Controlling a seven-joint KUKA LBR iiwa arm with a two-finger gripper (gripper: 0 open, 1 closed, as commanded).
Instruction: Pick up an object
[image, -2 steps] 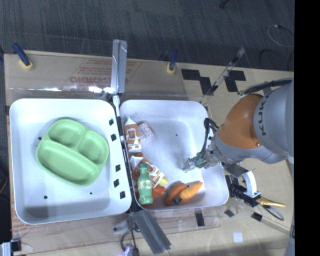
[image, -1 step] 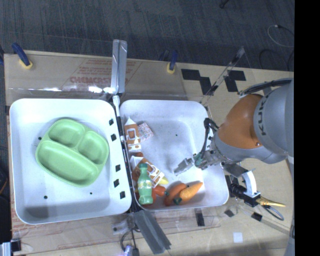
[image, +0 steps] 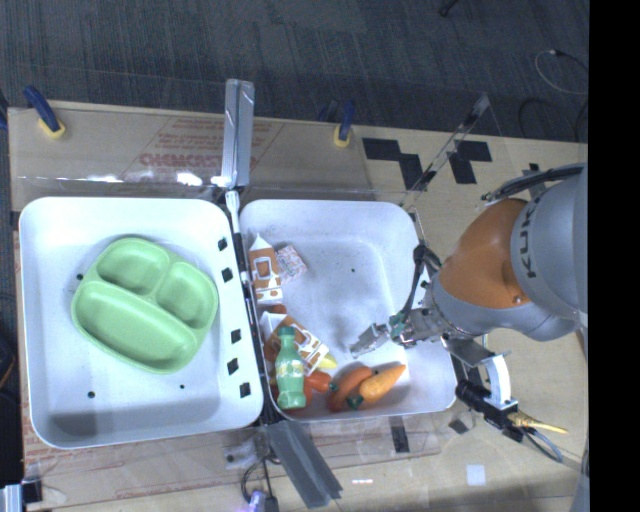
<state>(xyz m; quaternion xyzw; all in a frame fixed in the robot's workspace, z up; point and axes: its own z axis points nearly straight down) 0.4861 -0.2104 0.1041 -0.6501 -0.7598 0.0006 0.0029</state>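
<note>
My gripper (image: 366, 341) hangs low over the right bin (image: 345, 225), near its front right part, reaching in from the right. Just below it lie an orange carrot (image: 380, 382) and a red-orange toy vegetable (image: 338, 386) against the front wall. A green bottle (image: 290, 368) lies at the front left of that bin, on a printed packet (image: 312, 349). More snack packets (image: 267, 275) and a small pink-and-white wrapper (image: 291, 261) rest along the bin's left wall. Nothing shows in the gripper.
A green divided plate (image: 146, 302) lies in the left bin (image: 60, 225). A metal bar (image: 237, 130) stands at the divider between the bins. The arm's orange band (image: 490, 265) looms over the right bin's right rim. Blue clamps (image: 344, 126) hold the board at the back.
</note>
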